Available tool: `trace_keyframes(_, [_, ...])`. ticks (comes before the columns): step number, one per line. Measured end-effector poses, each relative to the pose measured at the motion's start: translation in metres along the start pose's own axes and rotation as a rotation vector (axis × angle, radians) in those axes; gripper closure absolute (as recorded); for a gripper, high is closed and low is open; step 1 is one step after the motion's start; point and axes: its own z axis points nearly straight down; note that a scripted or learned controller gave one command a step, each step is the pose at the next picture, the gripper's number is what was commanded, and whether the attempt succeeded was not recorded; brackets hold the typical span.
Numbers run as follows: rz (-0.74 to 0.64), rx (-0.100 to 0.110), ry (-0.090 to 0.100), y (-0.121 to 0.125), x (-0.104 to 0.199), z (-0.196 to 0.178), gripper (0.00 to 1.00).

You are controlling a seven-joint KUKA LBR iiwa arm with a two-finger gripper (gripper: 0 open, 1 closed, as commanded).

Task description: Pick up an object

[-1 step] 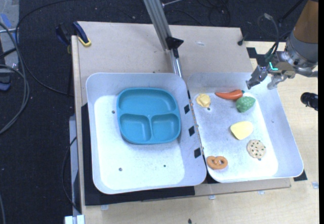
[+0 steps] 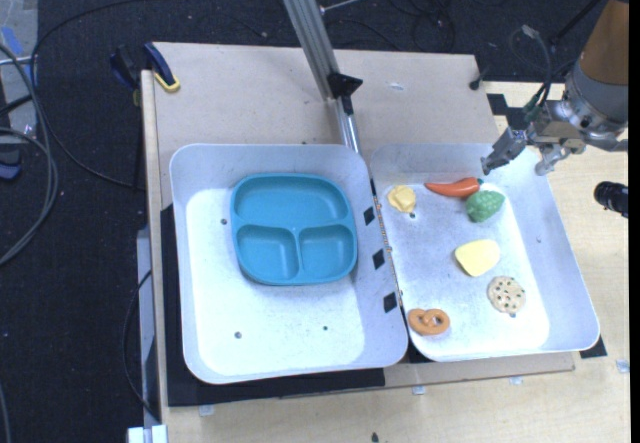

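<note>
- Hovering over the far right corner of the right bin, the gripper has its fingers spread wide and grips nothing.
- Approach seems to be the step in hand.
- Nearest candidates: red pepper and green piece, lying just beside each other below the fingertips.
- Next move likely calls for descending over one, then closing.

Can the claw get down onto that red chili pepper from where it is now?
Probably yes. The claw hangs over the right bin's far edge, beside the red chili pepper. Nothing covers the pepper; the green piece lies close.
</note>
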Motion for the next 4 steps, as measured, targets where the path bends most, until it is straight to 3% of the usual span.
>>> trace_keyframes(3, [0.001,0.003,0.001,0.004,-0.012,0.158,0.0])
trace_keyframes(4, [0.0,-0.002,-0.001,0.006,-0.012,0.144,1.0])
